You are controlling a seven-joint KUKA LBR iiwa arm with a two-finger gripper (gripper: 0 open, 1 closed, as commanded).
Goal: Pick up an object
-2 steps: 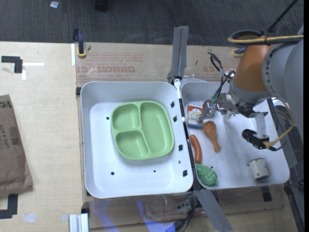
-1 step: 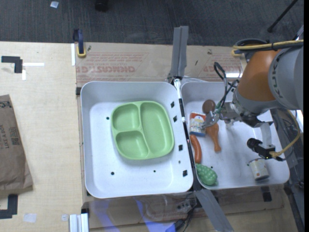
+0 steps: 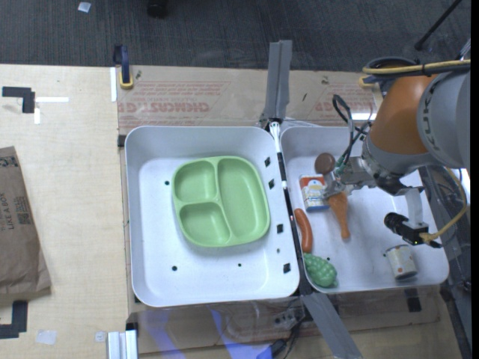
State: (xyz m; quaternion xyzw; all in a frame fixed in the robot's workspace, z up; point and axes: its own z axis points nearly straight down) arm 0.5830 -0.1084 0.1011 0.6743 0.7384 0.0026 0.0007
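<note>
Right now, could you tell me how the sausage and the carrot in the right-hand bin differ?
The sausage is red and even in width; the carrot is orange and tapers toward its near end. The sausage lies along the bin's left wall, while the carrot lies nearer the middle, its far end right by the gripper. Both are long, slim toy foods lying flat, pointing roughly the same way.

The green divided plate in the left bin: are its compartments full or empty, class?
Empty. All three compartments of the green divided plate show bare green surface, and the food items lie in the right bin.
</note>
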